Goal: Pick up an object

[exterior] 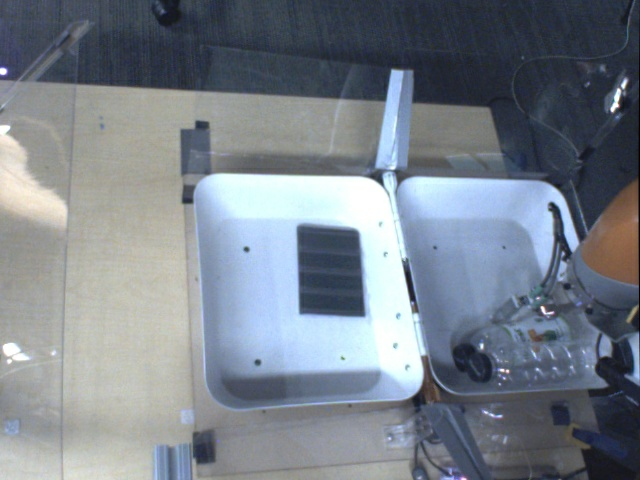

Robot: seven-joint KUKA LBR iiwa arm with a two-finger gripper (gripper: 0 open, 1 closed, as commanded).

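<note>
Bottle: clear plastic, lying on its side in the near right corner of the right bin, dark cap pointing toward the divider between the bins. Ribbed body runs right from the cap, close along the near wall.

Handling, as a judgement: looks empty, so light; thin walls likely to flex and dent under a squeeze; smooth and round, so apt to roll or slip out of a pinch. Transparent body is hard to make out against the white floor. Best hold probably across the ribbed middle, jaws square to the long axis; the neck behind the cap is stiffer but narrow. The near wall may crowd a finger on that side.

Gripper: low in the right bin, just above or at the bottle's upper side, at the end of the arm with its orange band. Glare and cables blur it; how far it is open cannot be told, nor whether it has hold of anything.

Left bin: one dark ribbed slab lying flat near the middle, well apart from the gripper.
</note>
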